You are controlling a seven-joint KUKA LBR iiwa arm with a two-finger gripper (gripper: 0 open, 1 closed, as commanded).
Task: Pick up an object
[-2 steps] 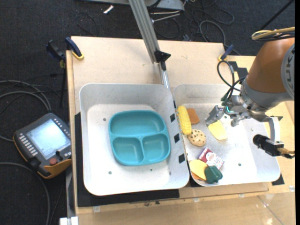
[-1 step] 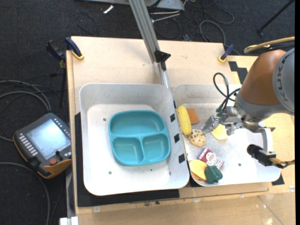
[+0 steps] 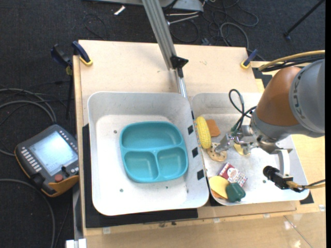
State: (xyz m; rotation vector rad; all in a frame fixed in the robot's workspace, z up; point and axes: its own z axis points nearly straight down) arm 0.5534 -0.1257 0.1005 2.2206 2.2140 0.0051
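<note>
Bench (image 3: 129, 66) w/ two white bins. Teal tray (image 3: 153, 151) in left bin (image 3: 103, 118). In right bin (image 3: 258, 192): corn (image 3: 203, 132), packet (image 3: 232, 173), green toy (image 3: 235, 192). Gripper (image 3: 227, 144) low beside corn; finger state unclear, can't tell.

A pale wooden table (image 3: 129, 66) stands on dark carpet (image 3: 31, 30). Yellow clamps (image 3: 85, 60) grip its far corners. A grey metal pole (image 3: 159, 25) slants across the far edge. A teach pendant (image 3: 49, 159) with a lit screen lies on the floor to the left, among loose black cables (image 3: 20, 107).
</note>
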